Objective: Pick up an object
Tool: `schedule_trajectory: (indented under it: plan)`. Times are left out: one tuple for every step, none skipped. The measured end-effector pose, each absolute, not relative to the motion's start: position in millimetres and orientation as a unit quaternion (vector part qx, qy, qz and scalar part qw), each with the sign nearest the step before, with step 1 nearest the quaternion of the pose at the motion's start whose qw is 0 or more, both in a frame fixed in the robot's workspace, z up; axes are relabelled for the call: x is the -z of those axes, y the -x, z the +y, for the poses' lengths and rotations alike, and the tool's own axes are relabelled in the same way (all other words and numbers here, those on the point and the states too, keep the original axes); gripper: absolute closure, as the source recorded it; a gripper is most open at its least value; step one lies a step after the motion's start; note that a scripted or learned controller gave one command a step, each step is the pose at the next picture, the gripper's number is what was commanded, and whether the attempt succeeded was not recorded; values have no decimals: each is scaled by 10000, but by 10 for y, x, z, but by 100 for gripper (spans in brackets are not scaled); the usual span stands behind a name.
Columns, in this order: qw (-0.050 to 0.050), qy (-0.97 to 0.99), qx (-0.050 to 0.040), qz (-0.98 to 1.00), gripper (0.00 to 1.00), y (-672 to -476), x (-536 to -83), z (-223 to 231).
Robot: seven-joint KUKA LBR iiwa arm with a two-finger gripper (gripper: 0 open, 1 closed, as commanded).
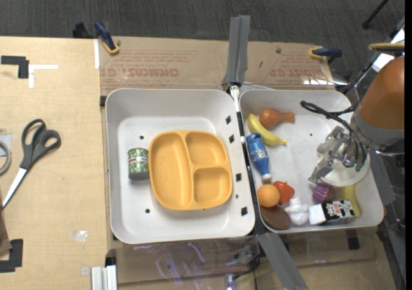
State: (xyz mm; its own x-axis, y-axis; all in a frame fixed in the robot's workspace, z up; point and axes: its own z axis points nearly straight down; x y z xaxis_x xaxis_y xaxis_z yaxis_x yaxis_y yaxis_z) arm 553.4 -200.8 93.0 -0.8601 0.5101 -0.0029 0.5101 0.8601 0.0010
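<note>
My gripper [322, 172] hangs low over the right side of the right bin [302, 99], pointing down and to the left. Just below its tip lies a small purple object [320, 192], with a yellow piece [348, 193] beside it. A black-and-white box [338, 210] rests at the bin's front right. Further left in this bin are a blue bottle [257, 155], a banana [264, 131], a brown drumstick-shaped toy [277, 116], an orange ball [268, 195], a red item [284, 190], a dark brown object [278, 218] and a white crumpled thing [297, 211].
The left bin [122, 218] holds a yellow divided plate [191, 170] and a small green can [138, 163]. Scissors [32, 147] lie on the wooden bench at the far left. Cardboard [167, 67] sits behind the bins. The arm's orange band [386, 99] is at the right edge.
</note>
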Motion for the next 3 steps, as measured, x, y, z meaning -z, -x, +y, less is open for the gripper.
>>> schedule_trajectory:
  plan:
    - [20,-3754,-2,9269,0,-6217,-927,-1223]
    - [59,-4031,23,9151,0,-5977,-951,-1021]
    - [41,-4796,25,8775,0,-6169,-946,-1036]
